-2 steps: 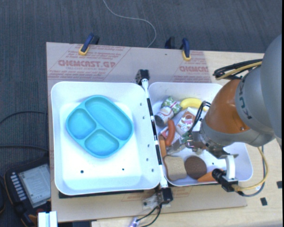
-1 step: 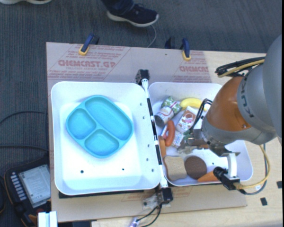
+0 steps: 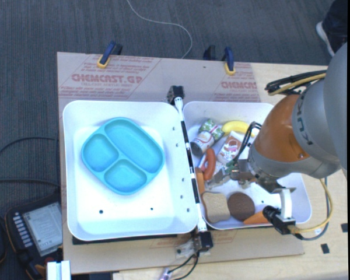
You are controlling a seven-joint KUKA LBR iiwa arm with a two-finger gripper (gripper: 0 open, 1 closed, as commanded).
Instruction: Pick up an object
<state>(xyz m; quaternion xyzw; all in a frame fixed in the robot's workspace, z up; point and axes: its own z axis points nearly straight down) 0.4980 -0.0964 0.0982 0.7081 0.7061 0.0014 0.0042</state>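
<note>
Reaching low over right bin [image 3: 303, 206], arm [image 3: 291, 139]

It was a robotics lab: a paper-covered board [image 3: 105, 80] clamped by blue-handled clamps [image 3: 108, 53], loose cables [image 3: 157, 19] over grey carpet [image 3: 35, 16], a teach pendant [image 3: 32, 232].

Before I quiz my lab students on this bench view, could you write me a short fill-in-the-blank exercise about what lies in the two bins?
1. The blue divided plate lies in the ____ bin of the camera view.
2. The plate has ____ compartments.
3. The banana is coloured ____.
4. The arm's band above the right bin is ____.

Missing words: left; three; yellow; orange
</note>
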